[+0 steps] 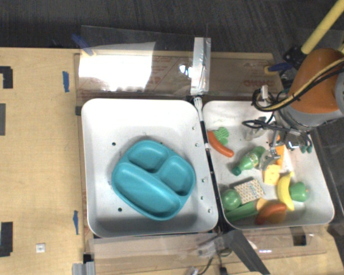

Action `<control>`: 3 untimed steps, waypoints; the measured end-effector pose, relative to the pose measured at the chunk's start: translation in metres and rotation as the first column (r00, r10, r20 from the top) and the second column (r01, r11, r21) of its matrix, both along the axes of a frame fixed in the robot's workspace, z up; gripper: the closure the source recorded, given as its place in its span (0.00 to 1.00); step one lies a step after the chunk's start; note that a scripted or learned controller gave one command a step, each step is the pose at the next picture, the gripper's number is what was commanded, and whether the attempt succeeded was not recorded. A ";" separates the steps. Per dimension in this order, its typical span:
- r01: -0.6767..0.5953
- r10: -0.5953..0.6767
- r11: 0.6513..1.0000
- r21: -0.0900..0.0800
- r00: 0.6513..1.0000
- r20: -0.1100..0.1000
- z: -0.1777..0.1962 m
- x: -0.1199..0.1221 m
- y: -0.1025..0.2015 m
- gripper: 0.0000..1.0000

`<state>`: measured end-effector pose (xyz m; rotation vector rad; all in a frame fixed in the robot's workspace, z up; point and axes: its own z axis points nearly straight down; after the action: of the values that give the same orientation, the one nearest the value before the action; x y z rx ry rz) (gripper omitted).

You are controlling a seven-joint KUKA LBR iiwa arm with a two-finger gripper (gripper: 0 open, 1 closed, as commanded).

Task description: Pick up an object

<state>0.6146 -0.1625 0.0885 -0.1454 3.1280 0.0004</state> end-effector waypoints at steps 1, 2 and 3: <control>-0.020 0.020 1.000 -0.002 1.000 -0.001 0.000 -0.022 -0.018 0.00; 0.030 -0.030 1.000 -0.002 1.000 0.000 0.001 -0.027 0.001 0.00; 0.028 -0.028 1.000 -0.004 0.999 0.016 0.015 -0.023 0.002 1.00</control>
<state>0.5920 -0.1603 0.1030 -0.1010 3.1135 -0.0078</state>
